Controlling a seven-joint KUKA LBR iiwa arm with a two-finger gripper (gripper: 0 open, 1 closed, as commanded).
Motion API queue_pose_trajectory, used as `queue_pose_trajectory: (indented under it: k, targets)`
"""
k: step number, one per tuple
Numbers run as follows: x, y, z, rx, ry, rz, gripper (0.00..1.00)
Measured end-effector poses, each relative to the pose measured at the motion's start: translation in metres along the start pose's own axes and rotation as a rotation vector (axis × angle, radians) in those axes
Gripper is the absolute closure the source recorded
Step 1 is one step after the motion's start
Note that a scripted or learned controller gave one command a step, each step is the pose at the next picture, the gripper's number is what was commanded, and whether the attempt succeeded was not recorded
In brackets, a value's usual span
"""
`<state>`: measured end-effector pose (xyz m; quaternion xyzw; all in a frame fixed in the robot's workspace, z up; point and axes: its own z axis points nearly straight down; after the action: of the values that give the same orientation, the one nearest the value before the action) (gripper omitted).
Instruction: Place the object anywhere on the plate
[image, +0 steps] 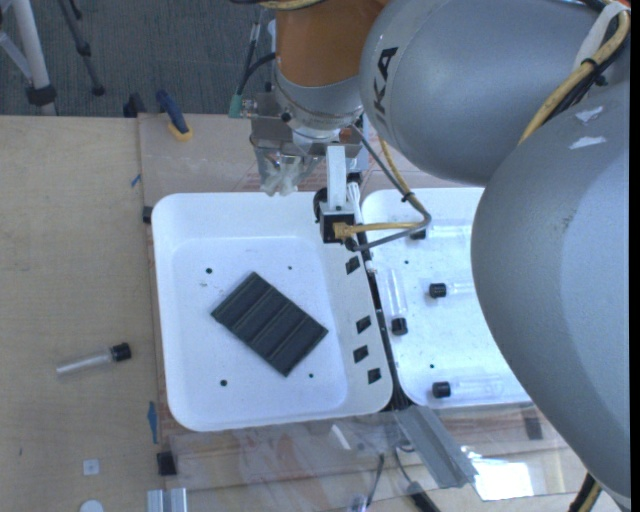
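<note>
The grey KUKA arm is reaching in from the right, its orange-banded wrist pointing down, the gripper (281, 178) hanging with fingers blurred.

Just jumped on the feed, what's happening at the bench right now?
The KUKA arm reaches in from the right, its gripper poised above the far rim of the left bin. A dark ribbed plate lies flat in that bin, nothing on it. Several clear tubes with black caps lie in the right bin, and another tube lies on the bench outside. Nothing visible between the fingers.
</note>
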<state>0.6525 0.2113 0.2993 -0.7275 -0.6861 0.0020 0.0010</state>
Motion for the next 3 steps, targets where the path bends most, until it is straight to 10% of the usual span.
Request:
queue_pose_trajectory:
  k: [1, 2, 3]
  targets:
    - [0.008, -0.029, -0.058, -0.008, 0.001, -0.277, 1.0]
    - [-0.009, -0.052, -0.064, 0.0, 0.0, 0.129, 1.0]
    - [0.008, -0.091, 0.025, 0.0, 0.001, -0.346, 1.0]
